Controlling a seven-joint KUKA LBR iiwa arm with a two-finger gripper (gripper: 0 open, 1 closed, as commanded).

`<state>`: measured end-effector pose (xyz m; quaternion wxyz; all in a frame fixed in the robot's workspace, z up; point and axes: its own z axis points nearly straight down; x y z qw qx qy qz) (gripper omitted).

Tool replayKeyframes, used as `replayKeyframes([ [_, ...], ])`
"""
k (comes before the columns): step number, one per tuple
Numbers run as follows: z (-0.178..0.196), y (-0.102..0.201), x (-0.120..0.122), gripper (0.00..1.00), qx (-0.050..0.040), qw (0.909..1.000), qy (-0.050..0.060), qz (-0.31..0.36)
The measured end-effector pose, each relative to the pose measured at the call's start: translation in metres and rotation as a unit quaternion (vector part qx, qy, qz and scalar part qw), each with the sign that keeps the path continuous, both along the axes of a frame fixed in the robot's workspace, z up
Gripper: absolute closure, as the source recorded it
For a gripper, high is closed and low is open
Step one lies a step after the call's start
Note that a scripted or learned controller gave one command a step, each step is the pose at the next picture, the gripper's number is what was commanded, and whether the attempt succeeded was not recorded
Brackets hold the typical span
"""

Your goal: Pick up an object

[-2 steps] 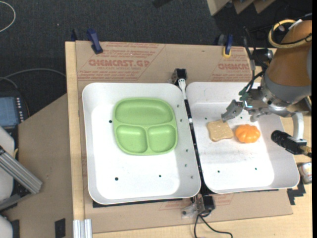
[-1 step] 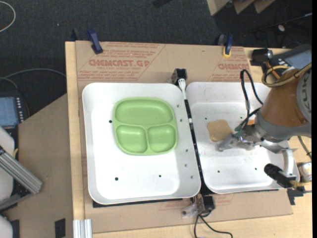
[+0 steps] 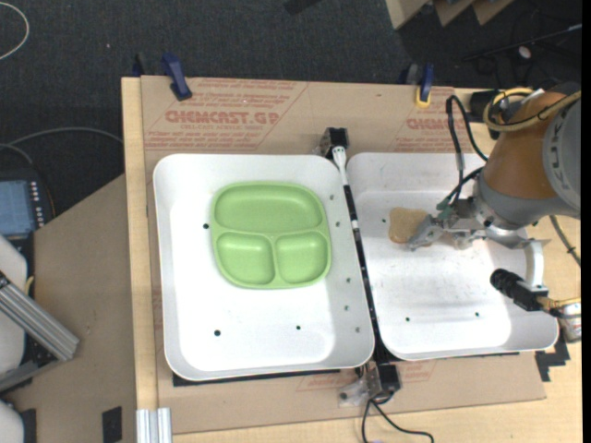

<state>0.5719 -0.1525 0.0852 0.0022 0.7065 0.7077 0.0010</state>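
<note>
A small tan object (image 3: 403,224) lies in the right white bin (image 3: 443,326), near its upper left part. My gripper (image 3: 428,233) is low in that bin, right beside the tan object's right edge and seemingly touching it. The grey arm with its orange band (image 3: 517,169) reaches in from the right. Part of the tan object's right side is hidden behind the gripper.
The left white bin (image 3: 185,321) holds a green three-compartment plate (image 3: 271,233). A black divider rail (image 3: 355,247) runs between the bins. Cables loop over the right bin's upper right corner (image 3: 462,146). A black cylindrical part (image 3: 512,287) sticks out near the right bin's right edge.
</note>
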Motion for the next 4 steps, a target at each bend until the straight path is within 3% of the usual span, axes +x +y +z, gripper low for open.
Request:
replayKeyframes([
  [1, -0.003, -0.039, 0.048, 0.0, 0.0029, 0.9999, 0.011, -0.002],
  [2, 0.004, 0.012, 0.094, 0.0, 0.0033, 1.0, 0.008, 0.0],
  [3, 0.009, -0.05, 0.093, 0.0, 0.0007, 1.0, 0.003, -0.002],
  [4, 0.145, -0.074, 0.069, 0.0, -0.0022, 1.0, -0.004, -0.002],
])
